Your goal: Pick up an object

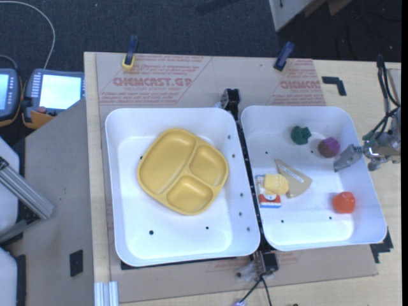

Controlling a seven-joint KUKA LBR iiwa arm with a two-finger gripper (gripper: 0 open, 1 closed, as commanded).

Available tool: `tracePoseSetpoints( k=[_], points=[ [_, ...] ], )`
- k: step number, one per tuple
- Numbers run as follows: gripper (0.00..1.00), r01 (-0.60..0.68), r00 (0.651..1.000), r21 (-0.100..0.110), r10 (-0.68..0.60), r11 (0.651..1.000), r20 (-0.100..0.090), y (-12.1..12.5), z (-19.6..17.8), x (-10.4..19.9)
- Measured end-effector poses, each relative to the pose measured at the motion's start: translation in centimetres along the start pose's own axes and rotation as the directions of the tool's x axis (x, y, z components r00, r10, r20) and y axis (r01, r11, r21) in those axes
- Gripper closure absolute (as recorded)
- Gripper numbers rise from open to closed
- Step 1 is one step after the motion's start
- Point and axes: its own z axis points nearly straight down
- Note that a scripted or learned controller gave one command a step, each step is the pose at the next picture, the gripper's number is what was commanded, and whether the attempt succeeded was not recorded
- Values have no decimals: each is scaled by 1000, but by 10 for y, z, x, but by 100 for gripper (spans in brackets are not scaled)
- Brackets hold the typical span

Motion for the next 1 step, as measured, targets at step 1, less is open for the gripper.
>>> tracePoseSetpoints(
  k=[1],
  points=[
    [0, 1, 1000, 6, 0, 1000, -3, 3, 44, 3]
  ],
)
